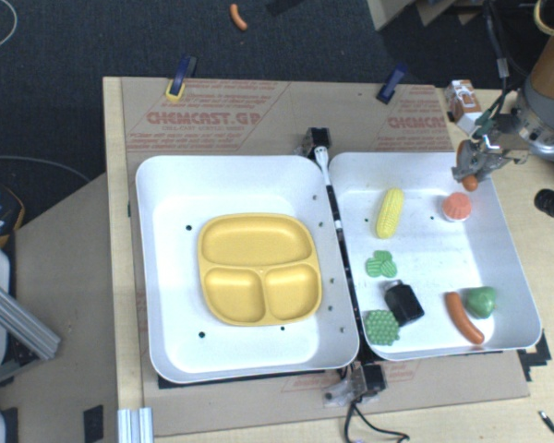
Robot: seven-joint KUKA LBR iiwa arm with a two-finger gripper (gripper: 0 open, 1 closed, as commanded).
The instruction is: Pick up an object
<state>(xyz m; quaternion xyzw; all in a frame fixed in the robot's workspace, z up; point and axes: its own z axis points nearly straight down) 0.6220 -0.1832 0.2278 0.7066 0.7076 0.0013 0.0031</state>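
The right bin (508, 247) holds several small items. They include a yellow corn cob (389, 212), a round salmon-coloured piece (457, 207), a green leafy piece (380, 265), a black block (403, 303), a green knobbly piece (380, 326), an orange-red sausage shape (464, 317) and a green pepper (481, 300). My gripper (471, 166) hangs over the bin's far right corner, just above and right of the salmon piece. A small orange bit (469, 183) shows at its lower tip. I cannot tell whether it is held.
The left bin (166, 201) holds a yellow divided plate (258, 268). Blue clamps (178, 78) (391, 85) grip the board's far edge. A black fitting (319, 141) sits between the bins at the back. Cables trail at the front (355, 404).
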